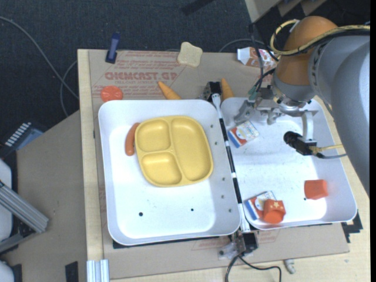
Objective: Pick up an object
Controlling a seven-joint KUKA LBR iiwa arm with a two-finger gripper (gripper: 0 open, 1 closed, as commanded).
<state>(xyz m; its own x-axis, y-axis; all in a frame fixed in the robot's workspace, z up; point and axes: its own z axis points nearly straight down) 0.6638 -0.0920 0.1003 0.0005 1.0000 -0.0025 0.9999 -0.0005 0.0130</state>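
A robotics lab, by the look of it: a table (pixel 94 157) topped with printed cardboard carries two white bins (pixel 176 222) holding toy food, loose cables (pixel 35 46) trail across dark carpet (pixel 53 16), and aluminium framing (pixel 23 207) stands at the left edge beside the rig.

You have two white bins: the left bin (pixel 117 210) carries a pale yellow divided tray (pixel 174 150) with a red-orange sausage (pixel 130 140) at its left, and the right bin (pixel 338 207) is faintly speckled. In it you see an orange block (pixel 316 189) at right, a red-white-blue packet (pixel 242 133) far left, and an orange-red piece (pixel 272 211) near. Your arm (pixel 343 69) is grey under an orange band (pixel 301 54).
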